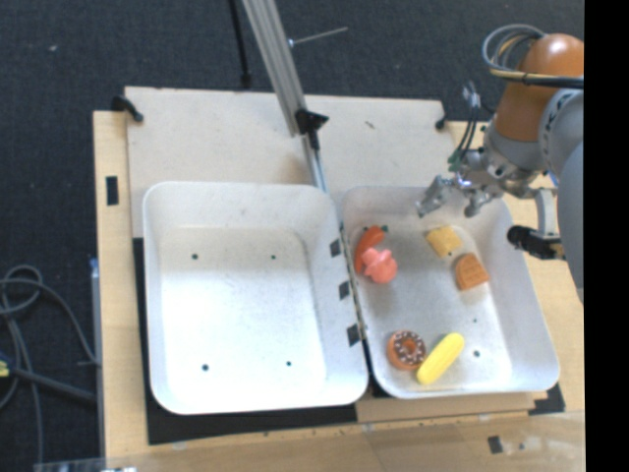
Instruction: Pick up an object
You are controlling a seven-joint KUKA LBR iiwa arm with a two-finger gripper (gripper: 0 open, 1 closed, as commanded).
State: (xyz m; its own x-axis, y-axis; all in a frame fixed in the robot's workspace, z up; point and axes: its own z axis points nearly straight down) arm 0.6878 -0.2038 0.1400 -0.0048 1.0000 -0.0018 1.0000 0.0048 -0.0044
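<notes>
The right bin (pixel 521 347) holds several toy foods. A pink and red piece (pixel 374 257) lies at its left side. A small yellow block (pixel 443 240) and an orange waffle-like piece (pixel 471 271) lie toward the right. A brown donut (pixel 405 348) and a yellow corn cob (pixel 439 358) rest near the front edge. My gripper (pixel 451 199) hangs over the bin's back edge, just above the yellow block, with its two fingers spread apart and nothing between them.
The left bin (pixel 162 264) sits beside the right one, their walls touching. A slanted metal pole (pixel 280 62) rises from behind the bins. The bench's tan board (pixel 216 131) extends behind both bins.
</notes>
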